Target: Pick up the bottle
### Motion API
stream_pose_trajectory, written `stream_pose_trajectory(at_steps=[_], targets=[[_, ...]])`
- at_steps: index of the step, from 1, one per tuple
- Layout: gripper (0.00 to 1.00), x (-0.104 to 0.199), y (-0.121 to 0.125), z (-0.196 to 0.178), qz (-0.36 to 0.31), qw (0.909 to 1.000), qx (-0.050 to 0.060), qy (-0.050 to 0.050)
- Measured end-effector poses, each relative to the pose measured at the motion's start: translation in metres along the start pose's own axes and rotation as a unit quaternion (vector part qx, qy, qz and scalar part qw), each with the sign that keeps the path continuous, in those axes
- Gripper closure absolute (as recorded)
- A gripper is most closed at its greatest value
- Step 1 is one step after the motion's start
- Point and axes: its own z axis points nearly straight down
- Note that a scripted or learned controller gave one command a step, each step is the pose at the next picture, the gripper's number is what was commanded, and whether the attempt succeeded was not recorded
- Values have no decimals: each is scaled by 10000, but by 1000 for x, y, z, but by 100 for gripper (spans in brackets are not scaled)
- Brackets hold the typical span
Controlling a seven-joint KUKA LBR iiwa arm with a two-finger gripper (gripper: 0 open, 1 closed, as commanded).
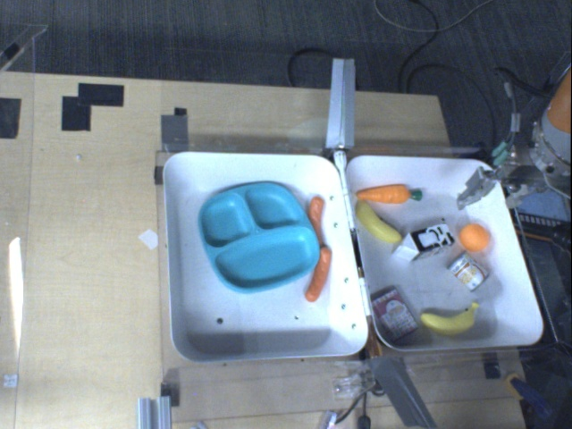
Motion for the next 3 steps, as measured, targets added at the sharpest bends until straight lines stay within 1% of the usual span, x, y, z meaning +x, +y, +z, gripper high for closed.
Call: stream_pose_trajectory(at_steps=[1,2,3], targets=[[0,4,11,-10,1426,9898,-6,-1],[100,5,13,-21,1383,9904,-28,-8],[100,-20,-43,-61,1836,9830,-3,-3]])
